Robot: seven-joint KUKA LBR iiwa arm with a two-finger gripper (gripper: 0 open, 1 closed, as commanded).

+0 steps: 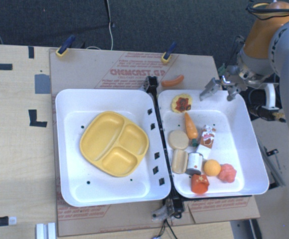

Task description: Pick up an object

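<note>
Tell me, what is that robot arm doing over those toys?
The robot arm's gripper hangs over the far corner of the right bin, with its fingers spread and nothing between them. That bin holds toy food: a carrot, a small pizza, an orange and more. A yellow tray lies in the left bin. A toy sausage lies outside on the board. No toy has been picked up yet.

On the tabletop [15,133], the left bin [65,148] holds a divided tray [114,143]; the right bin [249,133] holds small food items [192,148] clustered along its left side and front.
</note>
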